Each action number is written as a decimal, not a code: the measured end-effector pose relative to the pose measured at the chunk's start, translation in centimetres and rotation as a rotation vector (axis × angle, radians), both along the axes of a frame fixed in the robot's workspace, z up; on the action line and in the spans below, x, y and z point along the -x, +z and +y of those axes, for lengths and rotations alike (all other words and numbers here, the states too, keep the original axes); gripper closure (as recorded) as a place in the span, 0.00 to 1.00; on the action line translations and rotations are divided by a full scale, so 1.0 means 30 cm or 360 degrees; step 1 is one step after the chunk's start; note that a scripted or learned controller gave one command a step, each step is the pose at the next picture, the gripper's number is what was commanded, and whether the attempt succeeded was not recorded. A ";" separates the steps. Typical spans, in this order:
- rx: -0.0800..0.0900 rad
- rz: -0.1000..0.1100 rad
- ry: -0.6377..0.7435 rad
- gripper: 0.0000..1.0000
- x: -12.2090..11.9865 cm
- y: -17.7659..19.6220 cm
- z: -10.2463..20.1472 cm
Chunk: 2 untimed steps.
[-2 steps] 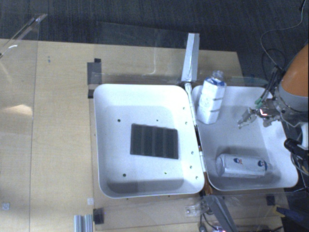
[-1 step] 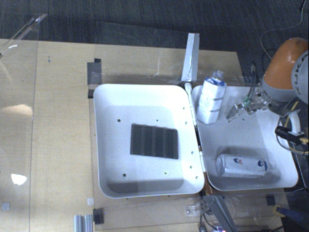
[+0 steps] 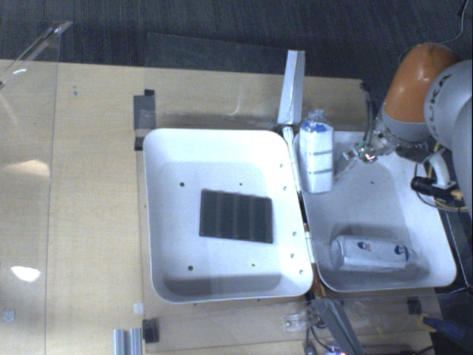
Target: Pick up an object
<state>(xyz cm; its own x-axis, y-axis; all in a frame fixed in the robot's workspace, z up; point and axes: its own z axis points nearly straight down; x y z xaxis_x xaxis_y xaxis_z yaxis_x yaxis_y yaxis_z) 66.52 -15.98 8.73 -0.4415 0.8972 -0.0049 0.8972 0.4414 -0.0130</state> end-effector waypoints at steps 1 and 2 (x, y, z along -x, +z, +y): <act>0.0015 -0.0011 -0.0090 0.00 -0.001 0.002 0.086; 0.0004 -0.0031 -0.0083 1.00 -0.012 0.038 0.101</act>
<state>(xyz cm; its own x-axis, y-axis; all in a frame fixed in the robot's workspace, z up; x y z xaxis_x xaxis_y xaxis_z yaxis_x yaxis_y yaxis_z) 66.87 -12.95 9.88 -0.3938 0.9191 -0.0155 0.9192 0.3939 0.0039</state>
